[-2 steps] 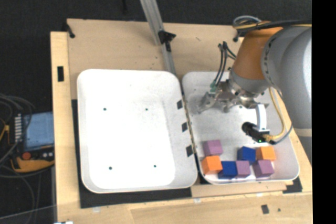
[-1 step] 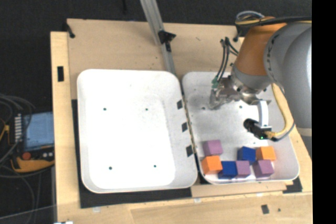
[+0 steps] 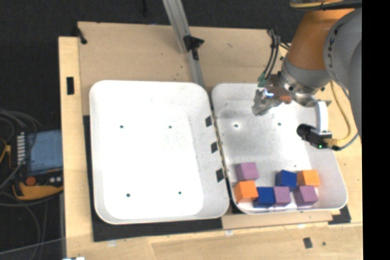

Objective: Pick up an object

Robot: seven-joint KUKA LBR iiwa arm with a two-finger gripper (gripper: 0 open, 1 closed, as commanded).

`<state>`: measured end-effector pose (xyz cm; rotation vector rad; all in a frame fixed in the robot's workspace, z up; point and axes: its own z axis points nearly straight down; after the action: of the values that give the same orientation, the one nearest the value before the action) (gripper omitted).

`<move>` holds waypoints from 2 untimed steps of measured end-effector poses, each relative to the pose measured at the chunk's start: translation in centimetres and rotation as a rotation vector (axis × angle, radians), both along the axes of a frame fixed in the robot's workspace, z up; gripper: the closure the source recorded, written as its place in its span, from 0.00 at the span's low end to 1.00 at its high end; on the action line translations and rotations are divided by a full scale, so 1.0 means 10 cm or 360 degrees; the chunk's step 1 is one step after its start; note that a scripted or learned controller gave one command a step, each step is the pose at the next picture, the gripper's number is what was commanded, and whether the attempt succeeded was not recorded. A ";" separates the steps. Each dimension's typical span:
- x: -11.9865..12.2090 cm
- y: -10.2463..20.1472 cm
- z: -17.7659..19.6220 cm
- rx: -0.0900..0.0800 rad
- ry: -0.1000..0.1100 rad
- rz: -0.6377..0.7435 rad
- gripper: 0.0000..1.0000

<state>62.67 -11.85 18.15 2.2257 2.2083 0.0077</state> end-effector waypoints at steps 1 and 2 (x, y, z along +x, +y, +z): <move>0.07 -0.09 0.59 -0.0001 -0.0001 0.0008 1.00; 0.09 -0.10 1.12 -0.0001 0.0000 0.0017 1.00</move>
<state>63.54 -12.83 29.40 2.2139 2.2199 0.0071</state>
